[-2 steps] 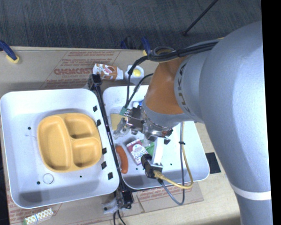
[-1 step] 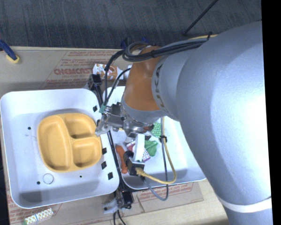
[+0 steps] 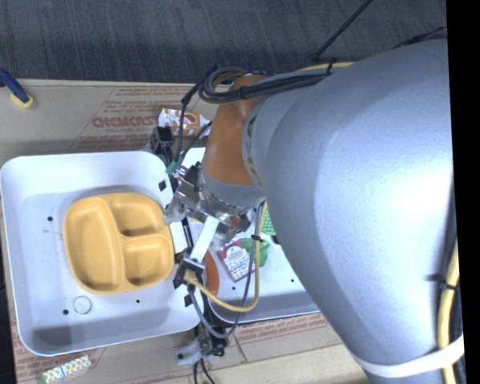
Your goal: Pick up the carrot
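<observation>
The left bin holds a yellow divided tray with three compartments. The right bin is largely covered by the arm; a red-and-white packet and a green item lie in it. The carrot lies in the right bin by its left wall, just beside the claw. Claw state: cannot tell.
</observation>
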`<state>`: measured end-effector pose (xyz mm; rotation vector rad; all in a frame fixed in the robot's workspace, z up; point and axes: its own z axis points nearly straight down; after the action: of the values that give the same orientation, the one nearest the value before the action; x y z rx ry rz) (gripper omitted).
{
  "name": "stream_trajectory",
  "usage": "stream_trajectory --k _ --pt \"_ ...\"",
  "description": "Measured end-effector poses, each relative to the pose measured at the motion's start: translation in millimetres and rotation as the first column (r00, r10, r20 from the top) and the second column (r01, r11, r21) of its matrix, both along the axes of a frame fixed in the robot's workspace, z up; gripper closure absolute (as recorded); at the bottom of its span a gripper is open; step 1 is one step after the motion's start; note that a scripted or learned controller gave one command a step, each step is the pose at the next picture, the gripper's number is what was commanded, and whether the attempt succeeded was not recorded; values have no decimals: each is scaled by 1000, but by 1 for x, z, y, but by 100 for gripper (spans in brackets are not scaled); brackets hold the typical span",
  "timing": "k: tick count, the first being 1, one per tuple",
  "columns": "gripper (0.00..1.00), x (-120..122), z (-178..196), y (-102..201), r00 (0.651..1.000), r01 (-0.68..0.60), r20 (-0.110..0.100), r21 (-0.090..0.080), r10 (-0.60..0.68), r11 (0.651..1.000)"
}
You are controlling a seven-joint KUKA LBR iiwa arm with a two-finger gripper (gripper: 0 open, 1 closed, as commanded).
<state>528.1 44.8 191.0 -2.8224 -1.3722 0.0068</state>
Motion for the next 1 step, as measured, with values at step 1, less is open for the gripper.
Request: stream_trajectory --k 1 --pt "100 0 10 1 1000 -9 -5 3 9 1000"
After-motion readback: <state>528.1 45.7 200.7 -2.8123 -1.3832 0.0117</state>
